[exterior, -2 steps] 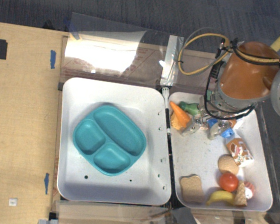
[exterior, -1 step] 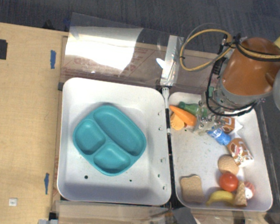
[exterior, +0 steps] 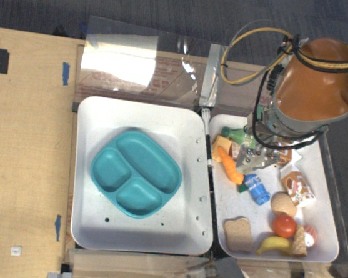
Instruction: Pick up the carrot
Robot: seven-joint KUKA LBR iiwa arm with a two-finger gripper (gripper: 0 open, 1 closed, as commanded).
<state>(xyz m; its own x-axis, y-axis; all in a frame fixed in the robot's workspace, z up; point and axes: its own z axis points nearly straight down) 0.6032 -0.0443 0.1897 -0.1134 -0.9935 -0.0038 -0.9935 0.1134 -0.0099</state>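
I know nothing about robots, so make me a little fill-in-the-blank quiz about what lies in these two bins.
1. The teal three-compartment plastic plate lies in the ____ bin of the view.
2. The orange carrot lies in the right white bin, near its ____ wall.
3. The yellow banana lies just below the round red ____.

Missing words: left; left; tomato

arm [exterior: 320,77] cut off at right edge, fingers [exterior: 252,156] indistinct

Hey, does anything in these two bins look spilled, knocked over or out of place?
Nothing stands out. The teal divided plate sits flat in the left bin. The carrot, tomato, banana and bread slice lie loose in the right bin, jumbled but inside it.
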